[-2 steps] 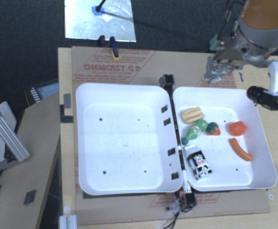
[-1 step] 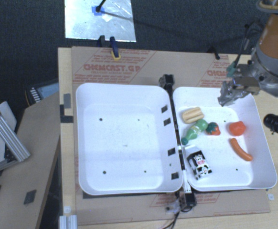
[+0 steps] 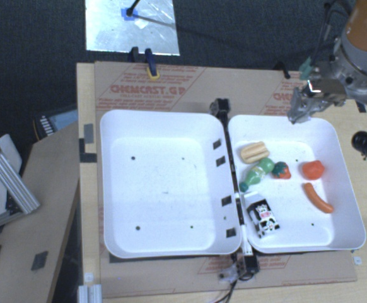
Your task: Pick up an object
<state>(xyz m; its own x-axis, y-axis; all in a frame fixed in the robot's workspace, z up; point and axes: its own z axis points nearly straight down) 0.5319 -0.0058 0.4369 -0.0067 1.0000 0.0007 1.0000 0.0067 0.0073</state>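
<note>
Sausage (image 3: 317,197) in right bin (image 3: 344,163), long axis diagonal upper-left to lower-right, pincer (image 3: 299,113) state unclear.

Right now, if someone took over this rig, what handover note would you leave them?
Gripper: above the far rim of the right bin, nothing between its fingers.
In the right bin: bread roll, green vegetable, strawberry, tomato, sausage, cow-patterned box near the divider.
Done: no object lifted yet.
Left: lower onto one item, grasp it, lift it.
</note>
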